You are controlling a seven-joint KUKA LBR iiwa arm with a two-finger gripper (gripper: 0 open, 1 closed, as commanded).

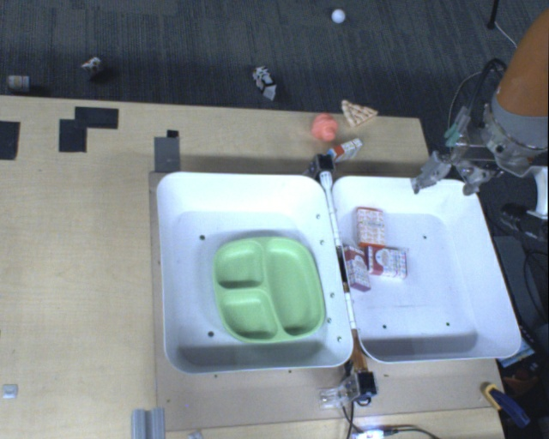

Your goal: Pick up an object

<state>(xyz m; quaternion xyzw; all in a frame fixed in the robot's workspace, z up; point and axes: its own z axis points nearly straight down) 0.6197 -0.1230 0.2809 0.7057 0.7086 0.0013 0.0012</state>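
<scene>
Pale wood makes up the tabletop (pixel 77 257), which carries two shallow white bins side by side; the left bin (pixel 184 206) holds a light green divided plate (pixel 268 288) with three compartments, lying flat near the bin's middle; the right bin (pixel 463 283) holds a cluster of small red-and-white cartons towards its left half; one carton (pixel 370 226) lies nearest the far wall, a second carton (pixel 388 261) sits just in front of it, and a third carton (pixel 356 268) lies beside the second, close to the ridge where the two bins meet; the three are touching or nearly touching one another.

The grey arm with its orange band (pixel 525 73) comes in at the upper right corner; the claw (pixel 450 176) hangs over the far right corner of the right bin, well apart from the cartons; its two fingers stand spread with a gap between them and nothing in that gap, so it is released.

Beyond the bins, on the far strip of the tabletop, lie a pink ball (pixel 324 127), a tan wedge-shaped piece (pixel 358 112) just beside it, and a small tube with a red end (pixel 345 151) near the bins' junction; black patches (pixel 86 127) mark the wood at the upper left; on the dark floor further back are a white ball (pixel 338 15) and a few small scraps too small to identify.
</scene>
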